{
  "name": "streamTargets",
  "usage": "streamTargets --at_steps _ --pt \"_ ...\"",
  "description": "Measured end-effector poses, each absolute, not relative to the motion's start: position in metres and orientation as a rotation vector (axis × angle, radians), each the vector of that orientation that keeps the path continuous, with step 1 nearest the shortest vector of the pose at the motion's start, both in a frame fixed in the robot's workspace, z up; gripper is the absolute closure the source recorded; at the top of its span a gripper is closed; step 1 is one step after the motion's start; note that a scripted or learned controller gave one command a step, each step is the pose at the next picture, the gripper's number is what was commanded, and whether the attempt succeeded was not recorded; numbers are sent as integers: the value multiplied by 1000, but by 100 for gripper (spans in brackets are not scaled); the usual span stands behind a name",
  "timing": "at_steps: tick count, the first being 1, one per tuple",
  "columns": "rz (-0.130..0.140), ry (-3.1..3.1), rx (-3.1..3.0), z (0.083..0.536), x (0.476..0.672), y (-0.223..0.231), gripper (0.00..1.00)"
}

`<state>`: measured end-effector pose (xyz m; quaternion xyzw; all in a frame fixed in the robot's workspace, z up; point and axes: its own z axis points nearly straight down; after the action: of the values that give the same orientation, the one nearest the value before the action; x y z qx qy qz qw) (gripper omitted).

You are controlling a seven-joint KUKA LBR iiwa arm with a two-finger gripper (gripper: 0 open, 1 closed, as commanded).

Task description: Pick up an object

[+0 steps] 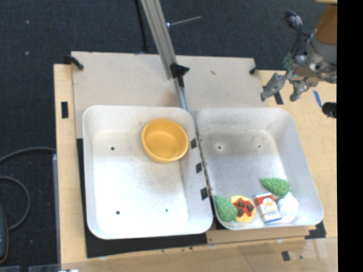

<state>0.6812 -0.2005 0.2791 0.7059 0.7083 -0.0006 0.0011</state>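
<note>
The gripper (pixel 285 91) hangs with its two fingers spread apart and nothing between them, above the bench just past the far right corner of the right bin (pixel 295 135). Well below it, along that bin's near wall, lie a green piece (pixel 275 185), a white object (pixel 288 205), a small carton (pixel 267 207), a yellow-and-red item (pixel 244 208) and another green piece (pixel 225 208). Far to its left, a yellow bowl (pixel 164 140) sits in the left bin (pixel 102 169).
</note>
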Motion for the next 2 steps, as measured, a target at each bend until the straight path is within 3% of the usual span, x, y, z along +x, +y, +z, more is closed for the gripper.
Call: streamTargets --at_steps 1,2 --pt "-5 2223 2215 279 681 -201 0" --pt "-7 2224 2219 237 680 -201 0"
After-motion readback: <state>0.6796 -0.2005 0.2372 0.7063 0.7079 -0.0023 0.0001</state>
